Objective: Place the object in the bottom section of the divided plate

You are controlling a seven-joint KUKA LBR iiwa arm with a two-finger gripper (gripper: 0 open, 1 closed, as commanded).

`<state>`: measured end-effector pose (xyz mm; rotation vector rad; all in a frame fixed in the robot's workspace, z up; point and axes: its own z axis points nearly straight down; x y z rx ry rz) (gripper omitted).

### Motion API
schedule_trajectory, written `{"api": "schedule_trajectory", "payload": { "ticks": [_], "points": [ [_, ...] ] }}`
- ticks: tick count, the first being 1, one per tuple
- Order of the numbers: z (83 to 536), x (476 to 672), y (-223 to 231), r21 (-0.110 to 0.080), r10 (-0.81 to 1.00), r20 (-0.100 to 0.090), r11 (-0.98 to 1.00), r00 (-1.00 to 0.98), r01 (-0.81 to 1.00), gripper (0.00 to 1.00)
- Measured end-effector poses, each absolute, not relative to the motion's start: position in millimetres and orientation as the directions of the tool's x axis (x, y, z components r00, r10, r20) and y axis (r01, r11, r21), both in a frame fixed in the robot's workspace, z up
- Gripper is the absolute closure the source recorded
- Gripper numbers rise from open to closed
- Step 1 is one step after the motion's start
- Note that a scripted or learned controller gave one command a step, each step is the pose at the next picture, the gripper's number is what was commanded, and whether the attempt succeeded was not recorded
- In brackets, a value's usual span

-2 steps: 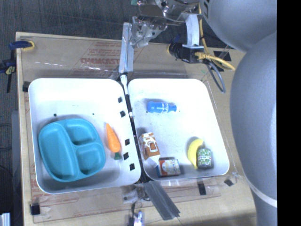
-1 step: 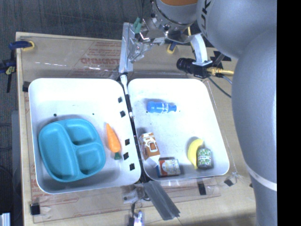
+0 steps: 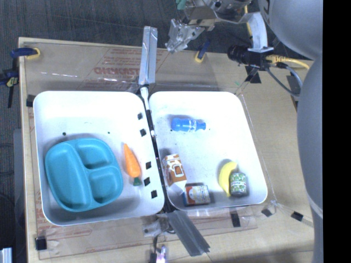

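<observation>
A light blue divided plate lies in the left bin, toward its front left. Its one large section is on the left and two smaller ones are on the right. An orange carrot with a green stub lies on the bin floor just right of the plate, apart from it. My gripper hangs high above the bench beyond the back edge of the bins, over the divider line, far from the carrot and the plate. I see nothing in it.
The right bin holds a blue bottle, an orange and white carton, a small can, a yellow banana and a green jar. A metal bar stands behind the divider.
</observation>
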<state>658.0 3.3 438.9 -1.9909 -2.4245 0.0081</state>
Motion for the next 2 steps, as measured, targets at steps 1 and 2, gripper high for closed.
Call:
{"api": "schedule_trajectory", "payload": {
  "ticks": [1, 2],
  "points": [
    [311, 656.1, 39, -0.005, 0.999, -0.001, 0.033, -0.033, 0.999, 1.00],
    [443, 630.0, 37, -0.002, 0.996, 0.000, -0.086, 0.086, 0.996, 1.00]
  ]
}}
